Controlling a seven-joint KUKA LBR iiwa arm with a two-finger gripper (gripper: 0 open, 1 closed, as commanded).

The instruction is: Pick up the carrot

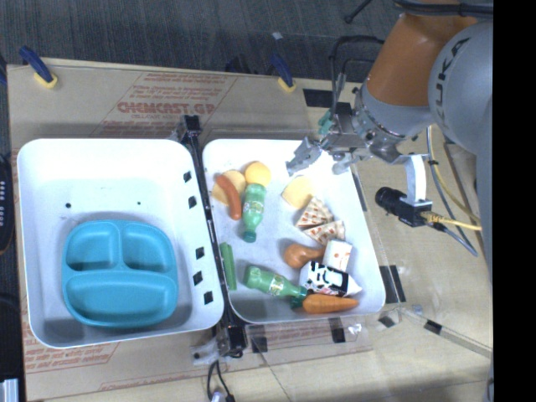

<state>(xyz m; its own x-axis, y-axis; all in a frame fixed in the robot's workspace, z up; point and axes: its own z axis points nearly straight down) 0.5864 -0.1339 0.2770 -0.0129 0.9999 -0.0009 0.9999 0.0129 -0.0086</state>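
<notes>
The carrot [329, 303] is orange and lies flat at the near right corner of the right bin [365, 224], just below a black-and-white carton [332, 275]. My gripper [321, 161] hovers over the far edge of that bin, well away from the carrot. Its fingers [299, 159] are spread open with nothing between them.
The right bin also holds a sausage [226, 193], a lemon [257, 173], two green bottles [251, 210] [272, 282], a yellow piece [296, 192], sandwich wedges [320, 218], a brown roll [301, 254] and a green stick [227, 265]. A blue divided tray [121, 272] sits in the left bin [33, 166].
</notes>
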